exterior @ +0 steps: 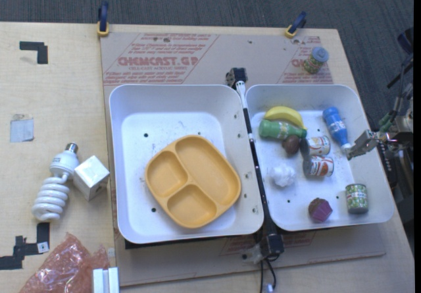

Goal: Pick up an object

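Observation:
The right bin holds a yellow banana, a green bottle, a blue bottle, a small brown item, two cans, a white crumpled lump, a purple object and a green-labelled can. My gripper reaches in over the bin's right rim, just right of the blue bottle and above the green-labelled can. Nothing is visibly held in it.
The left bin holds a yellow divided plate. A small jar stands on the board behind the right bin. A spiral light bulb, a white cube and a red mesh bag lie left of the bins.

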You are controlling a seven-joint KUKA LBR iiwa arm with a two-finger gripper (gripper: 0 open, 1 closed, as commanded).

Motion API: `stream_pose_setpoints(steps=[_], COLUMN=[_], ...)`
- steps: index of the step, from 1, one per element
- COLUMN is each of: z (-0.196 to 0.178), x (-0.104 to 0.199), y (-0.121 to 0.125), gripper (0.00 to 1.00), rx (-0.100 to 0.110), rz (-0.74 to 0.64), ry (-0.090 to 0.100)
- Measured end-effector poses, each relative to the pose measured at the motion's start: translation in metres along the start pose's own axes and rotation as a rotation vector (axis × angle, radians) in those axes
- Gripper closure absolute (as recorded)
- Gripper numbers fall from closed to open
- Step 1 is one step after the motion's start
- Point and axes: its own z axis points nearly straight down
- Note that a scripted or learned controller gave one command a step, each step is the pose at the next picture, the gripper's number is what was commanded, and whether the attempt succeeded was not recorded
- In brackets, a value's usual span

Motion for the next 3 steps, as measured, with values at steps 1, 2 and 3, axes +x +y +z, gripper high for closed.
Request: stream_pose_setpoints(steps=[1,2,3], z=[0.061,0.162,0.152], x=[0.039,0.062,0.061], y=[0.060,0.051,0.052], gripper=[0.00,0.00,1.00], rx=[0.000,0.001,-0.001], rz=[0.001,0.002,0.003], ry=[0.000,0.001,0.000])
